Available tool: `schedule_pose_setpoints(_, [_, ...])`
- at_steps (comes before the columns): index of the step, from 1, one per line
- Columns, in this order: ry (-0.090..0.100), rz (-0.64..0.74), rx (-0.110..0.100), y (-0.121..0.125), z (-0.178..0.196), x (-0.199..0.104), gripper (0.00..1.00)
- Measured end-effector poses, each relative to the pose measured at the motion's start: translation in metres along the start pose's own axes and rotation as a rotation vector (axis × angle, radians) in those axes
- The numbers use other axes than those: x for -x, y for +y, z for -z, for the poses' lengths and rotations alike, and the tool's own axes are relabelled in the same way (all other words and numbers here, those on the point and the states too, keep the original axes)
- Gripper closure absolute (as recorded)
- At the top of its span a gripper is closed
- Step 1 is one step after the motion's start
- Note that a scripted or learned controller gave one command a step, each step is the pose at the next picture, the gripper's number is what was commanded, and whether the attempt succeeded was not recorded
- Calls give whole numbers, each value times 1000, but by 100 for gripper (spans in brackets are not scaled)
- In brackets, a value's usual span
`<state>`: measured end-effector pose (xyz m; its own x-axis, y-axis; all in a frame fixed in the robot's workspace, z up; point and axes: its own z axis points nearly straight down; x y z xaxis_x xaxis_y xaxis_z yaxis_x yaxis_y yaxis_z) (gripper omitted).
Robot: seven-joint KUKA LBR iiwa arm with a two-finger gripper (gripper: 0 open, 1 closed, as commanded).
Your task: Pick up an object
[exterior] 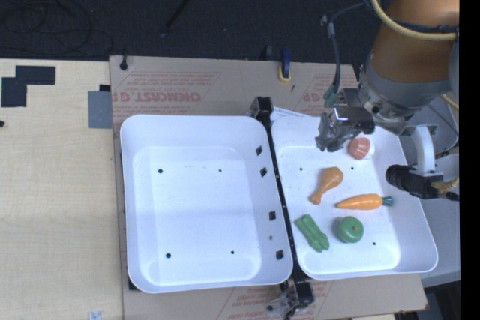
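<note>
The right bin (pixel 405 255) holds several toy foods: a pink peach-like ball (pixel 360 148), a tan chicken drumstick (pixel 327 183), an orange carrot (pixel 361 201), a green round fruit (pixel 349 229) and a green pod-shaped vegetable (pixel 311 232). My gripper (pixel 334 136) hangs over the bin's far part, just left of the pink ball and above the drumstick. I see nothing held between its dark fingers.
The left bin (pixel 135 183) sits beside the right one, with a black divider clamp strip (pixel 271 183) between them. Both rest on a cardboard sheet (pixel 195 90). A black fitting (pixel 412 180) juts over the right bin's right rim.
</note>
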<state>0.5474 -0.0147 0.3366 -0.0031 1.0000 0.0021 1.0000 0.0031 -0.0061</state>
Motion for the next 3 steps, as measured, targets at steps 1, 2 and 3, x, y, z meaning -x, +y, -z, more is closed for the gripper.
schedule_pose_setpoints(1, [-1,-4,1,-56,18,16,100])
schedule_pose_setpoints(2, [-3,-1,4,-13,10,13,100])
schedule_pose_setpoints(3, [-2,-1,2,-74,51,-17,100])
